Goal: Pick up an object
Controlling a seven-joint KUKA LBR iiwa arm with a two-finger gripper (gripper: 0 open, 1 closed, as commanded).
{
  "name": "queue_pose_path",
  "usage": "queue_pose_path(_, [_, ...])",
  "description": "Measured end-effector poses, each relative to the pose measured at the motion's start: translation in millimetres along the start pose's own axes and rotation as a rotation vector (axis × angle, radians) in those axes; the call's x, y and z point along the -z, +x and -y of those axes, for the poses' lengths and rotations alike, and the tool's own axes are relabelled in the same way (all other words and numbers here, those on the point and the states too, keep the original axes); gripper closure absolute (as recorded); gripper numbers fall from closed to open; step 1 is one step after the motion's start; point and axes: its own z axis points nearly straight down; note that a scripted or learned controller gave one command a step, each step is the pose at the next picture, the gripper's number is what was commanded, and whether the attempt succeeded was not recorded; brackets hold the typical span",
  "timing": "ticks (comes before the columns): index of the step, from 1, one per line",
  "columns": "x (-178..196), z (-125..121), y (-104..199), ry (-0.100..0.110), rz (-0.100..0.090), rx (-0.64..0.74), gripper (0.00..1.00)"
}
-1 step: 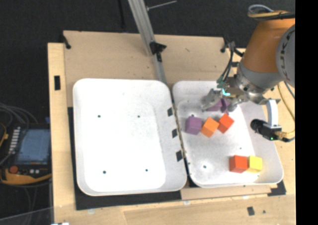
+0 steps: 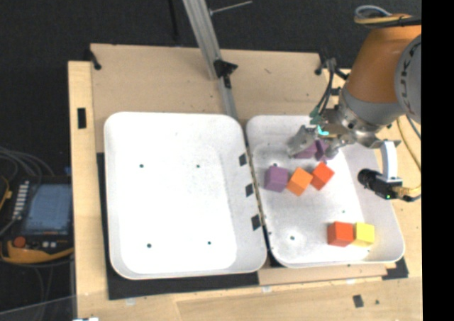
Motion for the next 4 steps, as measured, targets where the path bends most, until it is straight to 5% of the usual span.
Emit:
queue_pose_path(1, [-50.8, 6.1, -10.7, 0.006, 0.003, -0.003, 0.0])
queue_pose_path(3, [-88.0, -7.7, -13.8, -0.031, 0.007, -0.001, 0.0])
queue_pose_path(4, [-77.6, -9.2, -14.9, -0.037, 0.008, -0.007, 1.0])
